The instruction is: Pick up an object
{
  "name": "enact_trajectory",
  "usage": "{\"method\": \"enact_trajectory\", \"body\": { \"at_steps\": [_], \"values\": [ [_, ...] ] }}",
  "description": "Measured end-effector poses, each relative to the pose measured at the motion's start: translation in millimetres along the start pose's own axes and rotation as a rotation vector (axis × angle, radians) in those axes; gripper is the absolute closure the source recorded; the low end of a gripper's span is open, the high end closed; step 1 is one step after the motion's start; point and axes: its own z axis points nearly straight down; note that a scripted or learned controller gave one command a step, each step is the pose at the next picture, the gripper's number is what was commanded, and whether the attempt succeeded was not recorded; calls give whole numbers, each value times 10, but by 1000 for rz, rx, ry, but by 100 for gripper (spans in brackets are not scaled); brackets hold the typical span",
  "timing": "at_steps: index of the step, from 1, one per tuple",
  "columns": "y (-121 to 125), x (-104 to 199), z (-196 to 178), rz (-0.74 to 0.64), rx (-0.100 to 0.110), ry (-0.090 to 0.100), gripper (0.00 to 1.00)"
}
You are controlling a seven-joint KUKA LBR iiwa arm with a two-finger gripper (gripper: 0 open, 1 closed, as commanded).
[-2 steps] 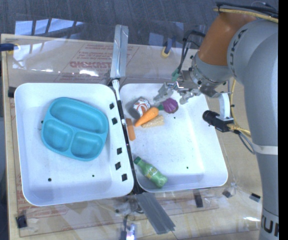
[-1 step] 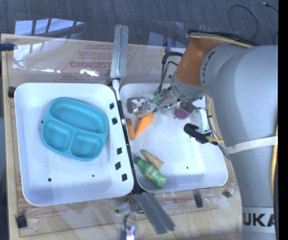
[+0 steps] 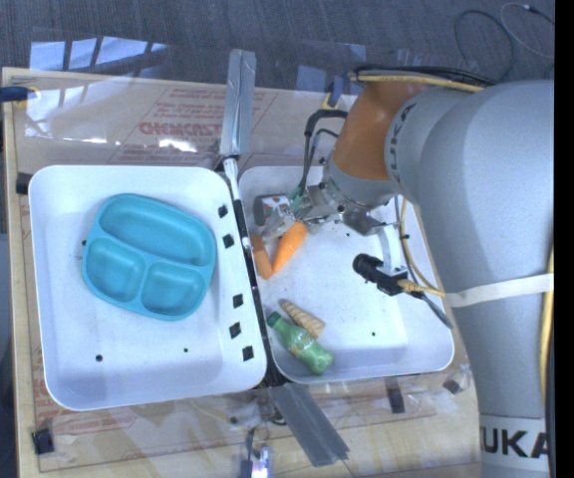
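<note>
In the right bin (image 3: pixel 407 342), my gripper (image 3: pixel 285 210) is low at the far left corner. An orange carrot (image 3: pixel 287 246) lies slanted just below it, its upper end touching or nearly touching the gripper. A second, shorter orange piece (image 3: pixel 261 258) lies beside the carrot against the bin's left wall. Nearer the front lie a tan ridged cone (image 3: pixel 303 316) and a green bottle (image 3: pixel 303 348). The gripper hides part of the corner behind it.
The left bin (image 3: pixel 58 366) holds a blue divided plate (image 3: pixel 149 255). A raised divider (image 3: pixel 239 277) with black clips separates the two bins. My grey arm (image 3: pixel 486 217) covers the right bin's right side.
</note>
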Motion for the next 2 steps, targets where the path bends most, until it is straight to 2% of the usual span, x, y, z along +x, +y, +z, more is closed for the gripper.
{"method": "enact_trajectory", "body": {
  "at_steps": [1, 2],
  "values": [
    [3, 8, -73, -4, 2, 1, 100],
    [99, -95, -798, 67, 2, 3, 100]
  ]
}}
